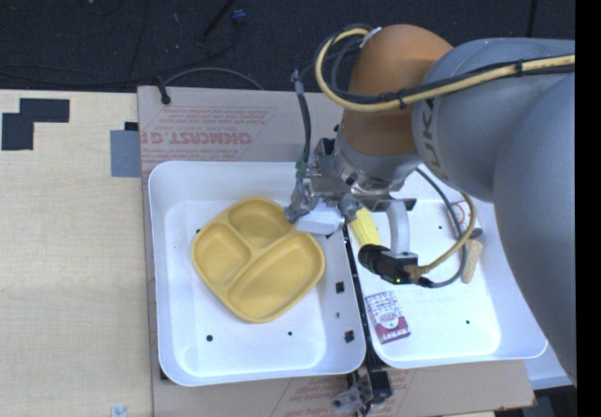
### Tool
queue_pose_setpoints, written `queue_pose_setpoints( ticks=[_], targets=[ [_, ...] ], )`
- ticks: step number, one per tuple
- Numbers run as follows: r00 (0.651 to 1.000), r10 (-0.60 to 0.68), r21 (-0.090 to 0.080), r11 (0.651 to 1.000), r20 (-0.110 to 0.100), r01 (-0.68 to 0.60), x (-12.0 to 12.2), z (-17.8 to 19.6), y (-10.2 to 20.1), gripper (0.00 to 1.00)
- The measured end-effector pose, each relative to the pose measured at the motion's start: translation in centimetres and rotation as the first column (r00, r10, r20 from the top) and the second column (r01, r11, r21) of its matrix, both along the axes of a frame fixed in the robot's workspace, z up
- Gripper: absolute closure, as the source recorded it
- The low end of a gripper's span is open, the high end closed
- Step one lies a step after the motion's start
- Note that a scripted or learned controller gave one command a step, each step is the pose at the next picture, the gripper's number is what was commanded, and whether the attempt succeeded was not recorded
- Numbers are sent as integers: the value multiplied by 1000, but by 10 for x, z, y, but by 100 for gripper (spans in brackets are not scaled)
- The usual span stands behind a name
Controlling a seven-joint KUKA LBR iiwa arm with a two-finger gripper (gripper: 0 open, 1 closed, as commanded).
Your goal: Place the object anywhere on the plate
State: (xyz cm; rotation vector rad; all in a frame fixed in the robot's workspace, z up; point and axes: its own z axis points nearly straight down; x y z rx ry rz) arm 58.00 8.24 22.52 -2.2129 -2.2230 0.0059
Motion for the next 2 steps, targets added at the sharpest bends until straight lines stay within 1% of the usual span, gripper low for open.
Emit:
queue_pose_setpoints(
  ticks=[1, 2],
  targets=[
    [1000, -2, -2, 1000, 3, 2, 10, -8, 28, 100],
    [1000, -3, -2, 1000, 2, 3, 10, -7, 28, 0]
  ],
)
